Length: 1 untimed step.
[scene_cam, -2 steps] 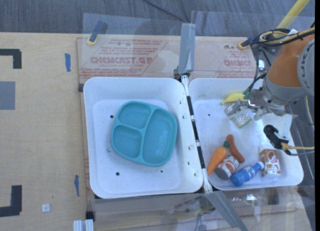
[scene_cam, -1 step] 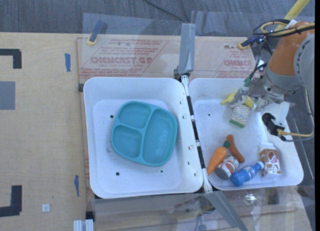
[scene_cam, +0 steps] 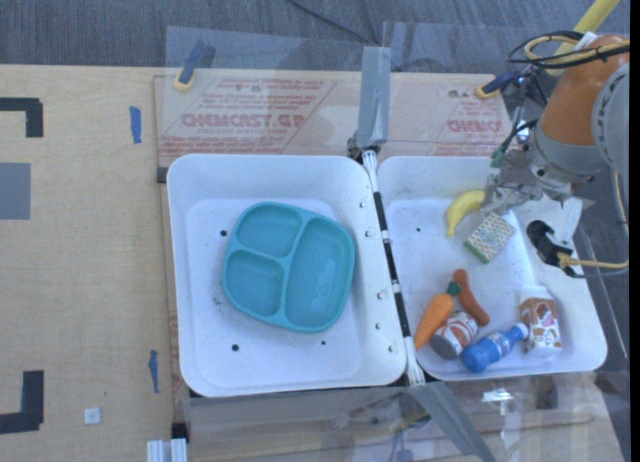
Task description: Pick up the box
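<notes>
Two shallow white plastic bins sat side by side; the right-hand bin (scene_cam: 400, 190) serves as reference. Within it, near its far edge, a small flat cardboard box with a speckled green face (scene_cam: 489, 236) hung tilted, clamped between the fingers of the two-finger gripper (scene_cam: 500, 212). The grey arm with orange band (scene_cam: 575, 110) reached down from the bin's right. A curved yellow banana (scene_cam: 461, 209) lay just beside the box.

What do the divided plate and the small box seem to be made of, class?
Divided plate: likely moulded plastic, uniform teal with a soft sheen and rounded compartment ridges. Small box: probably printed cardboard, flat faces with a fine pattern, matte; too small to be sure.
</notes>
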{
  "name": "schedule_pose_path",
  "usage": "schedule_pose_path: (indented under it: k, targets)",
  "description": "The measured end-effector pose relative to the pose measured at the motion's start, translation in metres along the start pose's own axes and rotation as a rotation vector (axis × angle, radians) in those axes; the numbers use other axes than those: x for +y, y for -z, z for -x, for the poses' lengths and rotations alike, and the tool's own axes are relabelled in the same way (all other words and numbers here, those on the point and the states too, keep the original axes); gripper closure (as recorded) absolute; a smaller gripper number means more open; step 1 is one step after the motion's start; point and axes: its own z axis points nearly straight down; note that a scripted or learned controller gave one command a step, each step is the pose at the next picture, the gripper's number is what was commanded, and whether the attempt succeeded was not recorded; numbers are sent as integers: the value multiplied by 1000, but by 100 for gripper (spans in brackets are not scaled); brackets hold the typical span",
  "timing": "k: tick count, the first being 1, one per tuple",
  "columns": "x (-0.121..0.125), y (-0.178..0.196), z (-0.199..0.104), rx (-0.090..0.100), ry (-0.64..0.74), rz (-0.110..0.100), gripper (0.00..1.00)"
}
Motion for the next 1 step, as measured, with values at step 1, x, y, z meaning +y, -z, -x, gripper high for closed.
schedule_pose_path:
  k: [1]
  targets:
    - [-1, -1, 0, 0, 0, -4, 0]
